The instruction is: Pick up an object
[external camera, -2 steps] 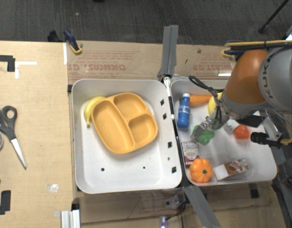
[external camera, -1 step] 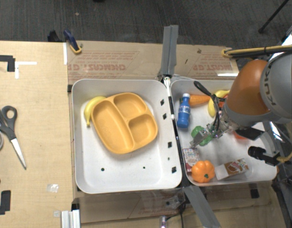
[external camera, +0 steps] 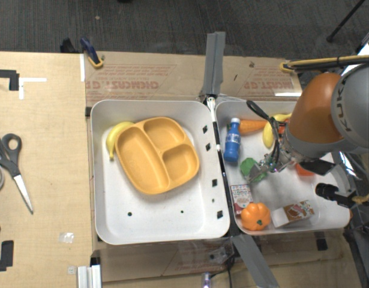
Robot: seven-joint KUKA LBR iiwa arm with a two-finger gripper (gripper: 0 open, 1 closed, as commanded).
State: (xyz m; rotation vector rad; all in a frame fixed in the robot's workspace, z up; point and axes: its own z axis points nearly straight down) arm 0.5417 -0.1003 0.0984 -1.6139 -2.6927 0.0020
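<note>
Grey arm (external camera: 334,110) with orange band reaches into right bin (external camera: 346,224) from the right; gripper (external camera: 273,164) down low by a green object (external camera: 251,168), just beside or touching it. Jaws: cannot tell how open, or whether anything is between them. Also in right bin: blue bottle (external camera: 232,140), carrot (external camera: 251,125), yellow banana-like piece (external camera: 268,135), small orange pumpkin (external camera: 255,216), small carton (external camera: 293,213), printed packet (external camera: 240,194). Left bin (external camera: 154,221) holds a yellow divided plate (external camera: 155,155) with a banana (external camera: 115,135) at its left edge. Scissors (external camera: 15,167) on the wooden surface (external camera: 40,119), far left.
</note>
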